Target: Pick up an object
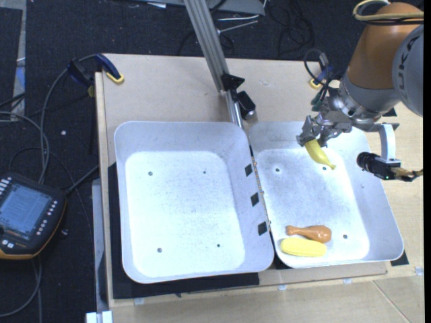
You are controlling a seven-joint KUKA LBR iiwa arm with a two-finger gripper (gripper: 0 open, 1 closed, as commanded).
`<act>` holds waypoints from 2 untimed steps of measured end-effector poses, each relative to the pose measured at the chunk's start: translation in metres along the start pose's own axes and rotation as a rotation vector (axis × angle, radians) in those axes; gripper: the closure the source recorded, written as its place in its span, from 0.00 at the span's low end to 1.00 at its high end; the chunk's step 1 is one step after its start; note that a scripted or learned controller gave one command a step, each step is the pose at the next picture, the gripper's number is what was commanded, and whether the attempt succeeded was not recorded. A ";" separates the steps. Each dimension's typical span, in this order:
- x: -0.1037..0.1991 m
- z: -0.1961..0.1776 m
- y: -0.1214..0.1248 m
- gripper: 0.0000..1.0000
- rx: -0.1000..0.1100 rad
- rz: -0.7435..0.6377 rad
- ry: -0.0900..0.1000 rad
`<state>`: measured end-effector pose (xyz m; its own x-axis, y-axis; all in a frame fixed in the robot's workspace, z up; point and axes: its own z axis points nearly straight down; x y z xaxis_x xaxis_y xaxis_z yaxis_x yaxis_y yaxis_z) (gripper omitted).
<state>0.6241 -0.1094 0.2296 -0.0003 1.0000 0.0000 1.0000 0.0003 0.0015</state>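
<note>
You see the arm (387,52) cut off by the picture's edge at three o'clock, so its upper links are lost to you; the top of the banana (318,153) is covered by the gripper (314,138), and you cannot tell how the fingers sit on it; the grey pendant (23,214) at nine o'clock is clipped by the edge, its screen too small to read; the bench's (168,86) near edge at six o'clock runs out of frame.
</note>
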 end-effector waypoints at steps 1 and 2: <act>0.055 0.009 -0.004 1.00 0.002 -0.004 0.001; 0.111 0.015 0.000 1.00 0.002 -0.005 0.001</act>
<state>0.6237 0.0011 0.2148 -0.0050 1.0000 0.0013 1.0000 0.0050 -0.0005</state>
